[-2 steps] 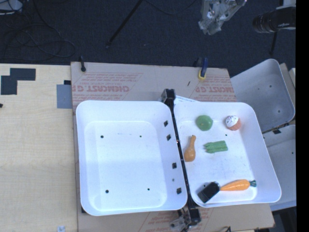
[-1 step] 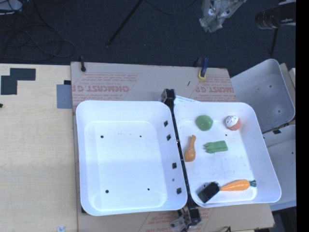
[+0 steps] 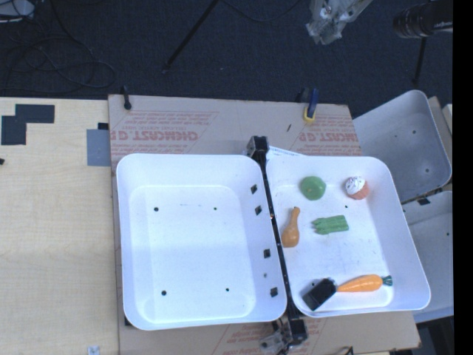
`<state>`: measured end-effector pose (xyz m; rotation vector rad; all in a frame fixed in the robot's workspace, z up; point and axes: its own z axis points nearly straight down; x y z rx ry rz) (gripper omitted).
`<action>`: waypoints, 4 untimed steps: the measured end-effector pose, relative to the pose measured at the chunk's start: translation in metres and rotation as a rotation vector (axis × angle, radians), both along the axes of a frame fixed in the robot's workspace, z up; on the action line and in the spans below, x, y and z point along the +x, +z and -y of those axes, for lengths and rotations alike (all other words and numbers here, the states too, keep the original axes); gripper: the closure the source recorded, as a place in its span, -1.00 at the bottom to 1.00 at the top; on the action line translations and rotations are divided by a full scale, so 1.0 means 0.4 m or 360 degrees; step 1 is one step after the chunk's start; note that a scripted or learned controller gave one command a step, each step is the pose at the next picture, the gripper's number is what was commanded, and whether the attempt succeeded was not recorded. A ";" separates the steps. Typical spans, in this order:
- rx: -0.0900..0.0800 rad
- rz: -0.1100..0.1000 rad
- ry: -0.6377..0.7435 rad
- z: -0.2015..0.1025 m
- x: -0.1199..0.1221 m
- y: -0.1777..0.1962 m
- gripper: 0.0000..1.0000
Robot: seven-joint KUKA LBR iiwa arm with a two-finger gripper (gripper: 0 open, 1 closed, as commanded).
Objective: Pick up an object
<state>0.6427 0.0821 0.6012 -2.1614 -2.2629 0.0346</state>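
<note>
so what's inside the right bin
Five things lie in the right bin: a green ball, a white and orange ball, a yellow-orange gourd, a green ridged piece, and a toy carrot touching a black block. Whatever is under them is covered.

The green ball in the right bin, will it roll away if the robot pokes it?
Probably yes. The green ball looks round and sits on the flat floor of the right bin with nothing touching it, so a nudge could send it rolling. Its smooth, rounded sides may also slip out of a pinch.
</note>
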 end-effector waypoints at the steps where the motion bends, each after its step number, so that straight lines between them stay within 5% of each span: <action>1: 0.0000 0.0007 0.0009 -0.004 0.002 0.023 1.00; 4: 0.0002 0.0069 0.0035 -0.018 0.013 0.091 1.00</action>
